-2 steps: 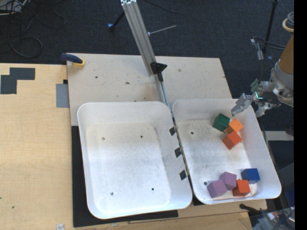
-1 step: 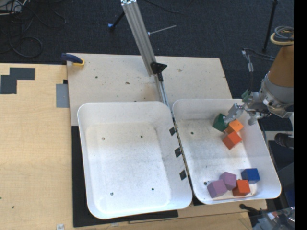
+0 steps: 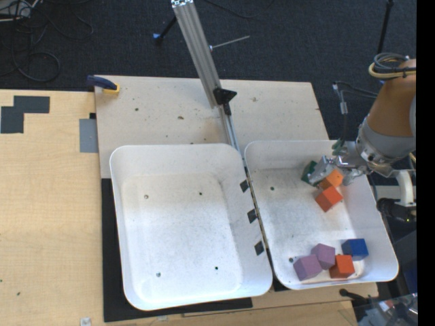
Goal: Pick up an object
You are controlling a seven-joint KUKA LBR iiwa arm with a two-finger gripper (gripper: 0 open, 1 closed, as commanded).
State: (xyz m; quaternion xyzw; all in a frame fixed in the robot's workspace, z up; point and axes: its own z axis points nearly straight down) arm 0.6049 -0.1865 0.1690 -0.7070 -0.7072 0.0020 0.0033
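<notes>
Orange block (image 3: 333,178) sits at the gripper (image 3: 329,172) in the right bin (image 3: 272,151), above a red-orange block (image 3: 328,198). Whether the gripper grasps it, I cannot tell; it looks poised for a pick

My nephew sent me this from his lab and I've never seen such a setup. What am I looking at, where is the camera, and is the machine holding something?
This is a single picture from a camera fixed above a workbench, looking down at a slant. The grey robot arm with an orange band reaches in from the right; its gripper is the part that grasps.

On the bench sit two shallow white plastic bins side by side. The left bin has a speckled floor. The right bin holds small blocks: an orange-red cube just below the gripper, and near the front edge two purple cubes, a small orange cube and a blue block.

The gripper hangs over the right bin's back part. A small orange block and something green sit right at it, but I can't tell whether either is actually held.
</notes>
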